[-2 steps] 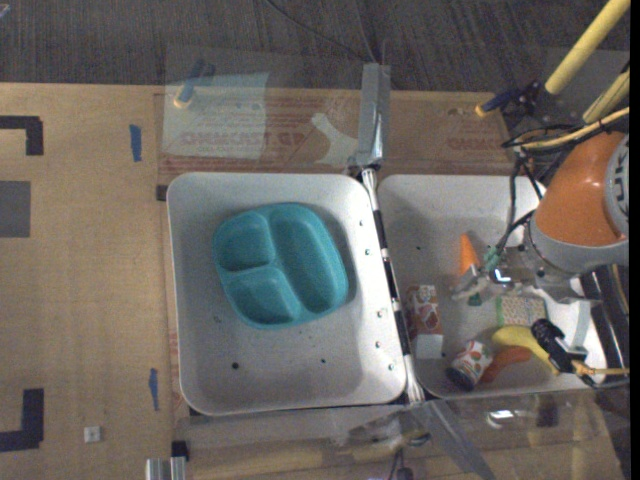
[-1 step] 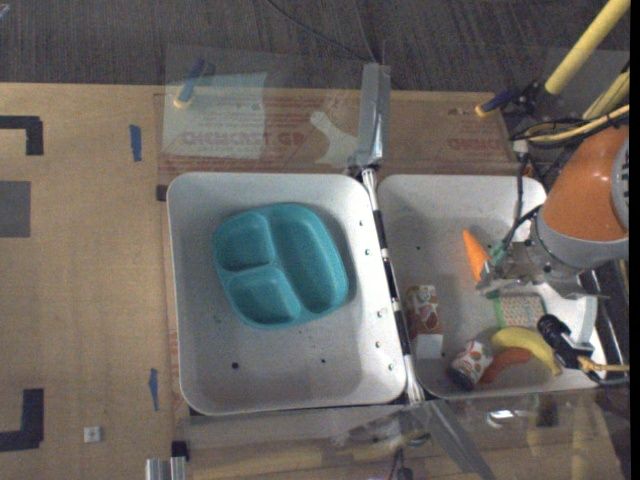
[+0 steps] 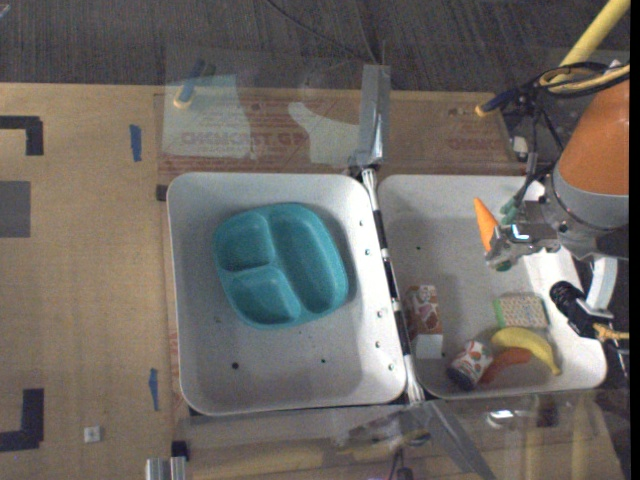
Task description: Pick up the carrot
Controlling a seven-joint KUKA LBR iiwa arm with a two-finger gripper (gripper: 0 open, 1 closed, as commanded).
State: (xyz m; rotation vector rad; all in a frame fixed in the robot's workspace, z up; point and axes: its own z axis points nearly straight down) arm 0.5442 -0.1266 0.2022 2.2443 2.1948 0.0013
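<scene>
Starting at the left, the bench (image 3: 80, 298) showed bare tan board with black tape marks and short blue strips. The left bin (image 3: 200, 368) sat next, and a teal plate (image 3: 282, 264) with three wells lay in its upper middle, flat on the floor of the bin. A clear sheet (image 3: 250, 118) rested on the bench just above that bin.

The right bin (image 3: 440, 208) touched the left bin along a shared edge. Near that edge, low in the right bin, a small printed carton (image 3: 424, 309) lay flat, and a can (image 3: 467, 362) lay tilted just below and right of it. A red pepper (image 3: 508, 365) rested beside the can, with a banana (image 3: 528, 346) lying across its upper side. A speckled sponge (image 3: 523, 311) sat just above the banana.

The carrot (image 3: 485, 224) was in the upper part of the right bin, tip pointing down, just left of the pincer (image 3: 507, 248). It seemed to be off the bin floor and against the fingers, though whether the pincer was closed on it I could not tell. The grey arm (image 3: 600, 158) with its orange band came in from the right.
</scene>
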